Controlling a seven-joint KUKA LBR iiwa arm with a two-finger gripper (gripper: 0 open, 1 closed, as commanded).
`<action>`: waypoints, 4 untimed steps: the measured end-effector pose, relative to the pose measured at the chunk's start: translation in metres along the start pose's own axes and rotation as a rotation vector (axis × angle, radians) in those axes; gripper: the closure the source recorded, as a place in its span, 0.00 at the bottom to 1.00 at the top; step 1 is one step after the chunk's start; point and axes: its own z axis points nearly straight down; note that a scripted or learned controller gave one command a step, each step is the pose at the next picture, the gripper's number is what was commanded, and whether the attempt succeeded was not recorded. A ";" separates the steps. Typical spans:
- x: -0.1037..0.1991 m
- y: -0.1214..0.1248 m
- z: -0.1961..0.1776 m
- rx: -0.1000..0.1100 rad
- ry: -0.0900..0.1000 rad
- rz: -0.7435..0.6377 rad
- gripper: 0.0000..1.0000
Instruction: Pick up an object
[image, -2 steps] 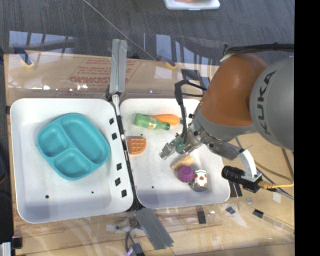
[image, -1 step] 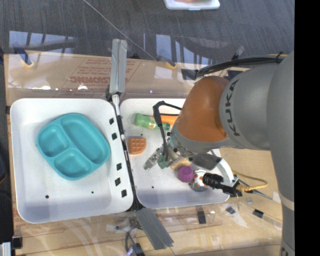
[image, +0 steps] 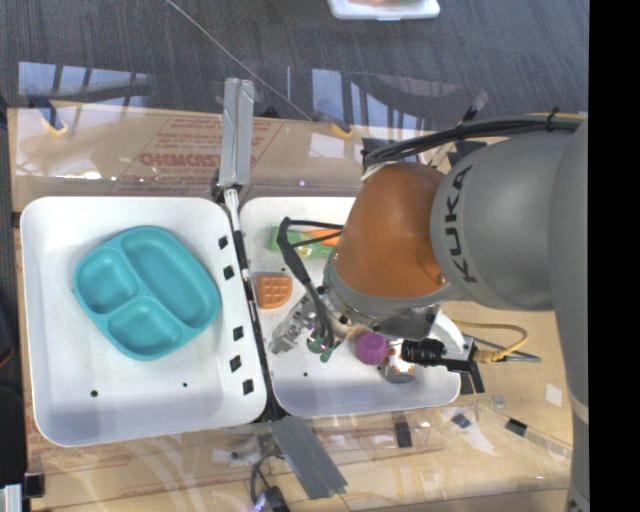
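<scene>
End effector (image: 300, 332) low in the right bin (image: 330, 400), near the divider; metal parts visible, but opening width and any hold cannot be told from here. Arm (image: 500, 230) reaches in from the right, orange band (image: 390, 235) over the bin. Orange waffle-like piece (image: 273, 290) just above it, purple object (image: 372, 346) just right. Teal divided plate (image: 147, 290) in left bin (image: 60, 400).

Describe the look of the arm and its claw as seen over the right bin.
The arm is bulky and rounded, light grey, with KUKA in dark letters on its side and a broad orange band above the wrist. Black cables run over its top from the right. Below the band sits a grey ring, then the metallic claw. A yellow cable trails to the right.
</scene>
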 end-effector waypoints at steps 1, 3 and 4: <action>-0.007 -0.007 -0.028 -0.002 -0.007 -0.381 1.00; 0.021 0.027 -0.079 -0.003 -0.004 0.390 1.00; 0.047 0.086 -0.037 0.002 0.001 0.163 1.00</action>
